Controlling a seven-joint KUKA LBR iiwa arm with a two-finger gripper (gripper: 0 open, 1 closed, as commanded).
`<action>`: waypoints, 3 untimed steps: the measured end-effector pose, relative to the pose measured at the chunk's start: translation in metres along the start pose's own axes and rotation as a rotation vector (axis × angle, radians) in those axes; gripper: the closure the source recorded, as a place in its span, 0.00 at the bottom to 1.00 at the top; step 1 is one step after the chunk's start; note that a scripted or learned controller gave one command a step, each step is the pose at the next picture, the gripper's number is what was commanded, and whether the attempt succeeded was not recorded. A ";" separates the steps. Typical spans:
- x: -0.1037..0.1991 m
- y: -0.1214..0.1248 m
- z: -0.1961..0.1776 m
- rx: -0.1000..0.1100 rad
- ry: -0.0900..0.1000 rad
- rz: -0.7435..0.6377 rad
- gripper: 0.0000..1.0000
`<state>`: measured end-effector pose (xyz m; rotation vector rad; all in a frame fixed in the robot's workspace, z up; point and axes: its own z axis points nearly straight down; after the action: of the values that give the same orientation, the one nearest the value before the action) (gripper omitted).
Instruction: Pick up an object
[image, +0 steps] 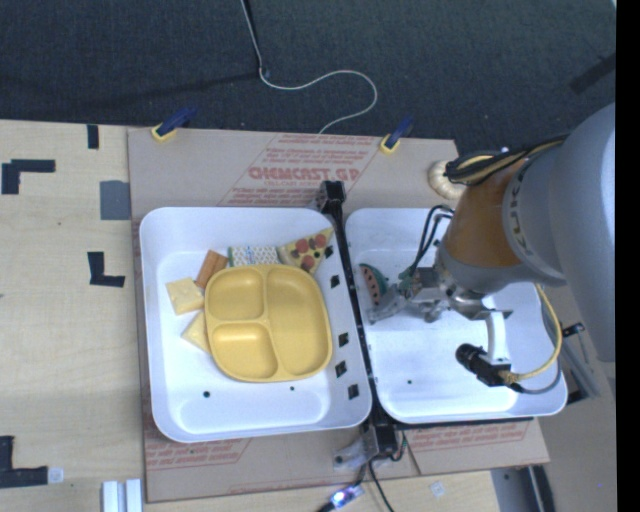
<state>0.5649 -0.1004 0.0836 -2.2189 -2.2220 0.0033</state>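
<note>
Arm (540, 230), grey with orange band, noted as largest item; enters from the right and bends down over the right bin (450, 385). Wrist low above that bin's floor, near the divider (345, 290) where the two bins meet.

Left bin (165, 330) on the far side of the divider. Yellow sectioned plate (268, 322) lying flat at its middle, three compartments facing up. Tan and orange flat pieces (195, 285) tucked at the plate's edge away from the divider; patterned flat pieces (290, 252) above the plate, running toward the divider's upper end.

Claw (385, 300) pointing toward the divider, tip just beside it on the right-bin side. Small dark reddish-green object (372, 283) seen at the tip, close against the divider. Too small and blurred to identify with confidence.

State of the claw: cannot tell whether spread or closed; cannot tell whether the small object is gripped or merely lies beside the tip.

Key relation, judged: small object lies directly ahead of the claw, between tip and divider, slightly toward the divider's upper end. Long axis appears roughly parallel to the divider, hence crosswise to the claw's approach; which end points where cannot be read. Little room behind it, so risk of pushing it against the bin wall rather than closing around it. Plate and flat pieces well apart from the claw, beyond the divider.
</note>
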 end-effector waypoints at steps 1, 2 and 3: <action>0.000 0.000 -0.011 -0.002 -0.001 0.000 1.00; 0.006 0.003 -0.073 -0.006 0.000 -0.001 1.00; 0.011 0.000 -0.134 -0.007 0.000 -0.001 1.00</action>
<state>0.5654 -0.0890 0.2180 -2.2213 -2.2265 -0.0049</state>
